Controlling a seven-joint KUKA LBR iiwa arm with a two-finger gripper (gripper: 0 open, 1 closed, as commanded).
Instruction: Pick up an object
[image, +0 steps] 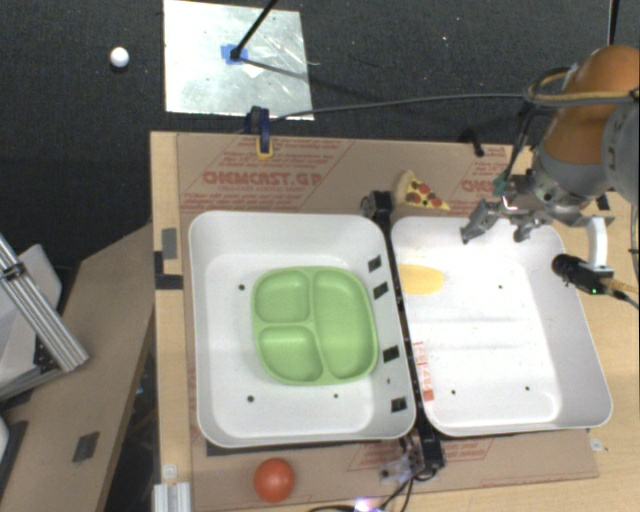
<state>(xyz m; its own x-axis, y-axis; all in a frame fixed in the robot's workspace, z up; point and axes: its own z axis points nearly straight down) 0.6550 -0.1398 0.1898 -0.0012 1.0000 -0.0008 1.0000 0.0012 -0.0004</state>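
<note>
Open tool (496, 225) above right bin (520, 400)

Black cloth backdrop (420, 50) behind the bench, shiny foil sheet (237, 60) pinned on it, small white ball (120, 57) to its left, printed brown cardboard (300, 170) covering the benchtop, metal rail (40, 320) at left, even overhead light
</note>
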